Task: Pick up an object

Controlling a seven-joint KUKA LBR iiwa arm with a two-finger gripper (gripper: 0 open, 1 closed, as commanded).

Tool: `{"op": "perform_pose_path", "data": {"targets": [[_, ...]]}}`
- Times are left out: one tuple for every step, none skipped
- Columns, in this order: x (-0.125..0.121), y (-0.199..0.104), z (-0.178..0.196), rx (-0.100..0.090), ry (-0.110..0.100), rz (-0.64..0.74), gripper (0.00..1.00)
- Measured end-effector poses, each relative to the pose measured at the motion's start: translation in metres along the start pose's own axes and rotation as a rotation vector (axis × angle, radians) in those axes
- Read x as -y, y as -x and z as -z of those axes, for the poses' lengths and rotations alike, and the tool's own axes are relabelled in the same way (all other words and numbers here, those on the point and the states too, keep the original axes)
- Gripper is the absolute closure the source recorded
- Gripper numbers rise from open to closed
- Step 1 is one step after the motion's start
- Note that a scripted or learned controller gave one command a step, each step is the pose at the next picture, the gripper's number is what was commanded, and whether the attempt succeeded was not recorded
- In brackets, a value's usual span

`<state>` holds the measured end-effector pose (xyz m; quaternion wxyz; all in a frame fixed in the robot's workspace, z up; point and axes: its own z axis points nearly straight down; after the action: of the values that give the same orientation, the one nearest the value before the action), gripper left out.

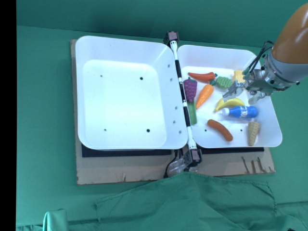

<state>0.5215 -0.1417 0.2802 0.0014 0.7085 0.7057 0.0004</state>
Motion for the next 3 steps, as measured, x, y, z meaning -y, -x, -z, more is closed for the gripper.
{"op": "perform_pose_path", "data": {"targets": [[0.000, 0.000, 0.000, 0.000, 0.000, 0.000, 0.00], [-0.007, -0.001, -0.057, -0.001, -0.002, 0.000, 0.00], [-0.012, -0.003, -0.065, 0.000, 0.016, 0.005, 0.00]]}}
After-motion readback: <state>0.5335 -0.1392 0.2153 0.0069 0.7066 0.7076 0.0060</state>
